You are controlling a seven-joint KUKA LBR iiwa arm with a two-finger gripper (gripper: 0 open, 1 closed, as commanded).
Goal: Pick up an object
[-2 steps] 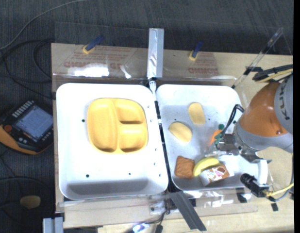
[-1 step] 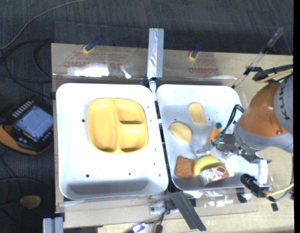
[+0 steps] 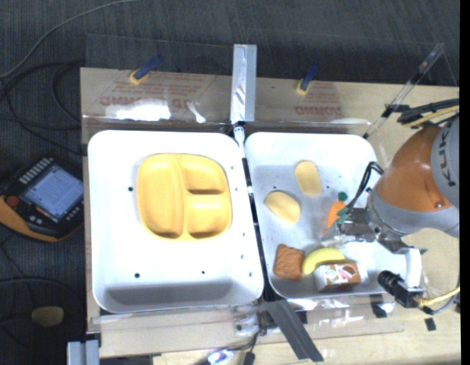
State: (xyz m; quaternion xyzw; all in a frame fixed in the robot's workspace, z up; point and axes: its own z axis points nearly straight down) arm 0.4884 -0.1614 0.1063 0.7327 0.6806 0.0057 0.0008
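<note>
With the grey-and-orange arm's gripper (image 3: 355,223) poised beside the small orange carrot (image 3: 335,214) in the right white bin (image 3: 258,204), its jaws too blurred to tell their state, a centred, vertical descent seemed wisest.

Glossy plastic tray (image 3: 183,196), white bins (image 3: 106,204)

Robotics laboratory test cell. A plywood bench (image 3: 417,105) stands on dark carpet (image 3: 220,14) and carries two shallow white bins (image 3: 113,280) under a fixed overhead camera. A grey-and-orange industrial arm (image 3: 421,185) reaches in from the right. A handheld teach pendant (image 3: 45,196) lies on the floor at left, loose cables (image 3: 37,90) trailing near it. Clamps (image 3: 144,70) pin clear plastic sheeting (image 3: 155,97) to the bench's far edge.
</note>
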